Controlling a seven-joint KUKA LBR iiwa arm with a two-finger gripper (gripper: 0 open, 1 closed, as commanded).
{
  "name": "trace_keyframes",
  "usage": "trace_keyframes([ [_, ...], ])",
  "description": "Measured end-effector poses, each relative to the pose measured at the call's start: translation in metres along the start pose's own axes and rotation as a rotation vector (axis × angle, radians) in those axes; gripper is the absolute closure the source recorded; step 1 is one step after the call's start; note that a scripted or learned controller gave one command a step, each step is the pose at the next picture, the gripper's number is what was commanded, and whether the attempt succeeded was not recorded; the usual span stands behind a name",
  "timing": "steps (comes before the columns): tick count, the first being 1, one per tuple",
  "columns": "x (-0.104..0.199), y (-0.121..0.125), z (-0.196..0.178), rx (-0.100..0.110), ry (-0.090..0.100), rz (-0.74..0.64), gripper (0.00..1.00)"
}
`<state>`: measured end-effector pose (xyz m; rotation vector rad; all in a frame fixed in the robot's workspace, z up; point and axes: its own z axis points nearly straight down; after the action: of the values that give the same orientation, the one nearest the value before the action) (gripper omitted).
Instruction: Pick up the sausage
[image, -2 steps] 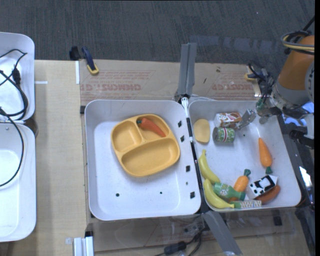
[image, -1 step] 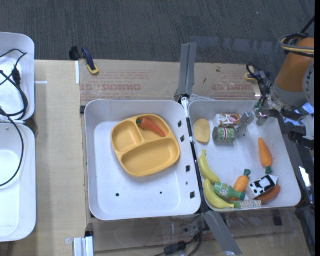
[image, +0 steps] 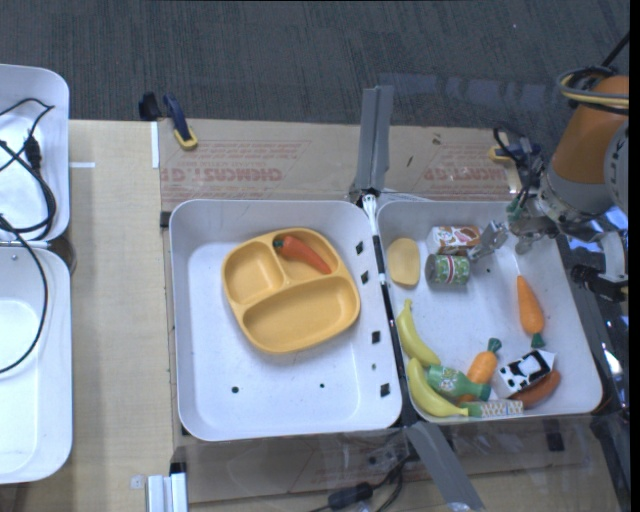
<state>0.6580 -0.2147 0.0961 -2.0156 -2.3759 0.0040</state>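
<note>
At the near edge of the right bin (image: 590, 400), close to its near right corner, lies the sausage (image: 540, 388), a reddish-brown piece partly tucked under a black and white carton (image: 526, 371). Its long axis runs at a slant, rising from the bin's near edge toward its right wall. Just left of it sit a small carrot (image: 482, 367), a green packet (image: 447, 381) and 2 bananas (image: 425, 370) along the left wall. A second carrot (image: 530, 305) lies mid-bin by the right wall. Farther back are a can (image: 449, 270), a red and white packet (image: 455, 239) and a pale yellow slice (image: 404, 262).

The end effector (image: 492, 240) hangs over the far part of the same bin, near the can; I cannot tell whether it is released or clenched, and nothing shows in its grip. The sausage lies well apart from it, toward the near right corner, so the coming move probably needs a long reach across the bin toward the near edge.

In the left bin (image: 200, 400) a yellow divided plate (image: 290, 315) carries 1 carrot (image: 303, 253). Red lettering on the cardboard (image: 260, 160) at the worktop's far edge is upside down and not clearly readable.
</note>
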Motion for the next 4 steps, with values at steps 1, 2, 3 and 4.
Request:
trace_keyframes([
  [1,-0.0003,-0.0002,0.0010,0.000,-0.001,-0.034,0.00],
  [2,-0.0002,-0.0001,0.0009,-0.001,-0.001,-0.022,0.00],
  [3,-0.0001,-0.0001,0.0008,0.000,0.000,-0.010,0.00],
  [4,-0.0004,-0.0003,0.0014,-0.001,-0.001,-0.041,0.00],
])
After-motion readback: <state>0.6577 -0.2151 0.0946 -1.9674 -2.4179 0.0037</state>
